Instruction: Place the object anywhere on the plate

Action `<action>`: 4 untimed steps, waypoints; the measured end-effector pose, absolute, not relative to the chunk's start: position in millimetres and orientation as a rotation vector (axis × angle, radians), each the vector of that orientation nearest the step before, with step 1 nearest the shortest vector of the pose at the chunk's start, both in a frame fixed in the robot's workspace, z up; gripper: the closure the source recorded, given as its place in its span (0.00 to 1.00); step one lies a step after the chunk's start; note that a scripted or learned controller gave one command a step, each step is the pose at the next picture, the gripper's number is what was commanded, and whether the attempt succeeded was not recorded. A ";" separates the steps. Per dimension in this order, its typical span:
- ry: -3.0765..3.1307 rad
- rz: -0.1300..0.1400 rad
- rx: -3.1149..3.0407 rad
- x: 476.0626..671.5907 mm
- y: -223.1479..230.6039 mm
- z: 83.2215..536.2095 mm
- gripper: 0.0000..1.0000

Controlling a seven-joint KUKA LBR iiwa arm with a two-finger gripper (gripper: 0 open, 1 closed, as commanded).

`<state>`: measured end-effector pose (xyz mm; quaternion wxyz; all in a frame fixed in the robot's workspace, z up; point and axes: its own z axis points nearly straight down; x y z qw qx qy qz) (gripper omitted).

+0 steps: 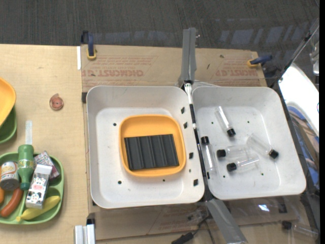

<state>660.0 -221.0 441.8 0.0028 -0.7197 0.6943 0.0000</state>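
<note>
Grey ridged object [152,152] flat on orange plate [133,125], left bin [101,105].

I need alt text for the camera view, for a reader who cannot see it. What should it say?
An orange plate holding a dark ribbed block lies in the left white bin. The right white bin holds several clear tubes with black caps. Further left, a green tray carries toy food.

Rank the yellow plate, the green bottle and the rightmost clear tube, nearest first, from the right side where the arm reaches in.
1. Rightmost clear tube, in the right bin.
2. Yellow plate, in the left bin.
3. Green bottle, on the green tray at far left.
</note>
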 end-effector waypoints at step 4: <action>0.309 -0.001 -3.121 660.2 -220.0 440.2 1.00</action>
